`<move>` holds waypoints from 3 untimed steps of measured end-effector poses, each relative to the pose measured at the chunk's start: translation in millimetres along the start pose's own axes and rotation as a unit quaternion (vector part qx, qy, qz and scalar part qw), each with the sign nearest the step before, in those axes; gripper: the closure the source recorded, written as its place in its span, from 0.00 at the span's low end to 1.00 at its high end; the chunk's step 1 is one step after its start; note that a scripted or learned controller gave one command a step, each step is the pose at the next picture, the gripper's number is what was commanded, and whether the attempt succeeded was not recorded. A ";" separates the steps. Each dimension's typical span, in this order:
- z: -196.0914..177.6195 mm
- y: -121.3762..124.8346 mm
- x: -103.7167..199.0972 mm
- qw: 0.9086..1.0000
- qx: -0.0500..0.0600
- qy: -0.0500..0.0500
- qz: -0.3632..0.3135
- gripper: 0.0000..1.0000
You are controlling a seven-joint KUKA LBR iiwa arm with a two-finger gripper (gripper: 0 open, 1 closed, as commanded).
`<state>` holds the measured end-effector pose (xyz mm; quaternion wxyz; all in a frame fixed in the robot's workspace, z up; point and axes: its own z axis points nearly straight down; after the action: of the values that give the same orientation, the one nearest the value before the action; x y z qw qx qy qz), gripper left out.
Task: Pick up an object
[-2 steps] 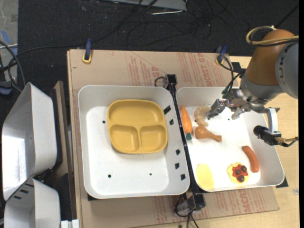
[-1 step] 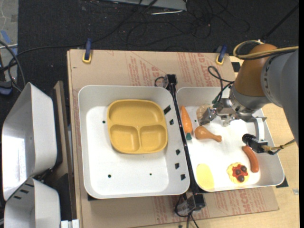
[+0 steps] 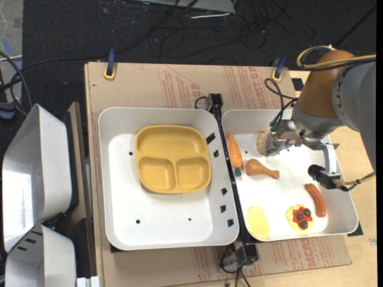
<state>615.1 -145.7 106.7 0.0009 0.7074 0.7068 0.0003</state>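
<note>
The toy drumstick (image 3: 261, 169) lies mid right bin (image 3: 342, 191), looks like light, hard, slick plastic; I'd pinch the fat end, not the skinny bone; carrot (image 3: 235, 150) at its 10 o'clock, sausage (image 3: 316, 199) toward 4; the gripper (image 3: 274, 143) hangs just above it at 1 o'clock, can't tell its spread.

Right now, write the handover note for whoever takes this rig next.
Pincer: low in the right bin, near its back left; finger state unclear.
Right bin: carrot along the left wall, drumstick beside it, sausage on the right, small pizza and a yellow slice near the front.
Left bin: yellow divided plate.
Done: nothing seen lifted.
Left: grasp one object and raise it.
</note>
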 end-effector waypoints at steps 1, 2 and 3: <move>-54.8 -6.0 7.4 1.000 -0.001 0.000 -0.002 1.00; -108.6 -4.4 7.4 1.000 -0.002 0.000 -0.002 1.00; -114.7 -7.6 54.7 1.000 0.001 0.001 -0.004 1.00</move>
<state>607.4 -90.9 221.4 -0.0004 0.7046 0.7096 0.0006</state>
